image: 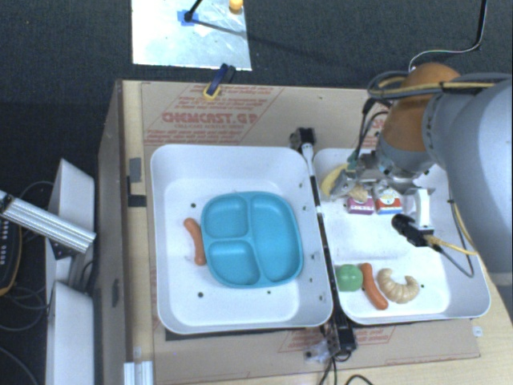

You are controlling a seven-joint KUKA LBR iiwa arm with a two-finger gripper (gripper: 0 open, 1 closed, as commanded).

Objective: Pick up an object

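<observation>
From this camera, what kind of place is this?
Likely a robot lab test bench, not a kitchen: two white bins on a cardboard sheet, toy food such as a croissant, and loose cables.

Both white bins (172, 239) look like smooth, faintly glossy plastic, and so does the blue divided plate (250, 238). They sit on a matt brown board (264, 111) printed with red lettering, like paper-faced sheet. The arm (473, 151) has a smooth grey shell with a satin sheen.

Grey arm (473, 143) w/ orange band (413, 107), black & yellow cables.
</observation>
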